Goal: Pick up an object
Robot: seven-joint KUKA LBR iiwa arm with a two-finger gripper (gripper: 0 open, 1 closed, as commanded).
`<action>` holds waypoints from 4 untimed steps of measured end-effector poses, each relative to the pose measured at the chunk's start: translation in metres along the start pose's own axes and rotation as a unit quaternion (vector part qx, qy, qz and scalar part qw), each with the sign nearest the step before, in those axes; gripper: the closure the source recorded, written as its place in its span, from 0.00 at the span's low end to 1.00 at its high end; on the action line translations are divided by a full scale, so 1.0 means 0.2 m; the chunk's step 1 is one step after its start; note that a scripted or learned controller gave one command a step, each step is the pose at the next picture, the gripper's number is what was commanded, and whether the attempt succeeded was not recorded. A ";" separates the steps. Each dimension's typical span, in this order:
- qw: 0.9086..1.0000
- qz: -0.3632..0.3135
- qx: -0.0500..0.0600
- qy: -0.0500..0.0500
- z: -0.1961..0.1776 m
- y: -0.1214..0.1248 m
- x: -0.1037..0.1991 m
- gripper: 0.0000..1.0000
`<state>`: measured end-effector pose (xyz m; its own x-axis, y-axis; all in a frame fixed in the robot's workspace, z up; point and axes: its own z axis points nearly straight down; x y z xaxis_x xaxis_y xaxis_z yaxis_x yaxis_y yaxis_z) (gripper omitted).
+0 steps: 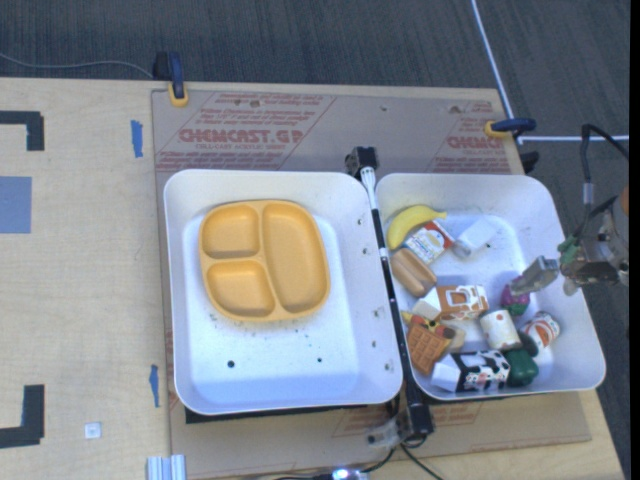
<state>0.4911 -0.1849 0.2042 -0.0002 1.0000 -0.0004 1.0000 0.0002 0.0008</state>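
Purple toy: small purple-and-green plastic piece, perhaps a grape bunch [517, 293], is lying in the right shallow white bin [535, 200], at about three o'clock from the bin's middle, just beside the gripper tip.
Handling, as I judge it: it is looking light, hard and smooth, so it may be slipping under a shallow pinch; it is not looking fragile.
Where to take hold: across its narrow width, from above, since neighbours are crowding it at six o'clock.
Neighbours: white cylindrical toy can [497, 329] and red-and-white toy jar [541, 330] are sitting near it toward six o'clock; black-and-white cow-patterned toy carton [483, 370] is lying at the bin's six o'clock edge.
Other contents: yellow plastic banana [411, 220] is resting at eleven o'clock in the bin, brown toy hot-dog bun [412, 270] at nine o'clock, tan waffle-patterned toy [431, 345] at seven o'clock.
Left bin: left shallow white bin [190, 368] is carrying a yellow three-compartment plastic plate [265, 259], sitting toward its twelve o'clock half.
Arm pose: grey arm is reaching in from three o'clock, low over the right bin's rim, with the two-finger gripper [535, 273] pointing toward nine o'clock, tilted down.
Fingers: too small and blurred; I cannot tell whether they are spread or closed, nor whether anything is sitting between them.
Risk: a sideways nudge may be pushing the purple toy into the can.
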 end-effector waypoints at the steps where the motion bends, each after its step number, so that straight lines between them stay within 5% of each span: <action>1: 1.000 0.000 0.000 0.001 0.52 0.08 -0.01 0.00; 2: 1.000 0.000 -0.002 0.000 0.47 0.08 0.00 1.00; 3: 1.000 -0.001 0.000 0.000 0.23 0.39 0.21 1.00; 4: 1.000 -0.001 0.000 0.001 -0.05 0.53 0.73 1.00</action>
